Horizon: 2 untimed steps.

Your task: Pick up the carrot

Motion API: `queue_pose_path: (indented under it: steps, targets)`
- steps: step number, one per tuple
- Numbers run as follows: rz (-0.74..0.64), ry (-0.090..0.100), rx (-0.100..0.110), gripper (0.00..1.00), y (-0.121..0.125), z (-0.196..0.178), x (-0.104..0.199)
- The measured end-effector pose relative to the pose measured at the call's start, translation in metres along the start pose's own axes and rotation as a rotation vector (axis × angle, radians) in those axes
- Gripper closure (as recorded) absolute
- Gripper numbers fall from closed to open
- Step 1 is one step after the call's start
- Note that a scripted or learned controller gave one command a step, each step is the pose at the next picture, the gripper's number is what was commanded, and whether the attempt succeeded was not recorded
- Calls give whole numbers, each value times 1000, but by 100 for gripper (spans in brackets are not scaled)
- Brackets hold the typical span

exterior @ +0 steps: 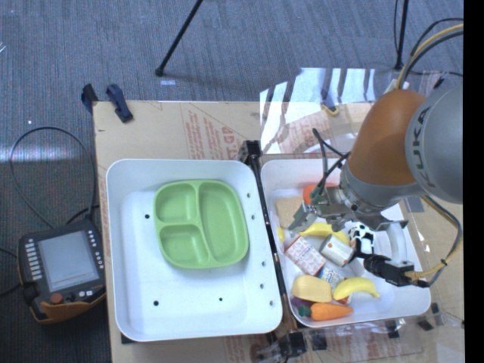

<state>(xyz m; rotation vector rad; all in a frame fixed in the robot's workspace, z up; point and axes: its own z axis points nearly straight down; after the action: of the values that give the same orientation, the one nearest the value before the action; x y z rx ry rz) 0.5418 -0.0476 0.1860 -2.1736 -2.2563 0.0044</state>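
arm: grey with orange band, above right white bin (pixel 420 293) | hand (pixel 314 209): low over toys at the bin's far side, grip state I cannot tell | orange carrot with green top (pixel 327 311): lying at near edge of right bin, just beside yellow banana (pixel 355 288), apart from hand | left white bin (pixel 136 278): holds green divided plate (pixel 201 222)

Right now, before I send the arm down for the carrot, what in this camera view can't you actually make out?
- Gripper: whether it is open or shut; the wrist hangs over it.
- Back of the right bin: the arm's body covers it.
- Orange item beside the gripper: mostly hidden, so I can't identify it.
- Carrot: its leafy end is tucked against neighbouring toys, too small to separate.
- Small cartons: labels unreadable.
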Motion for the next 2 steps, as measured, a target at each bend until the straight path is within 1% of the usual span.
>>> queue_pose_path:
  steps: [1,2]
  targets:
    - [23,-6,-18,0,33,94,-60]
    - [-393,-2,-3,0,-26,62,-62]
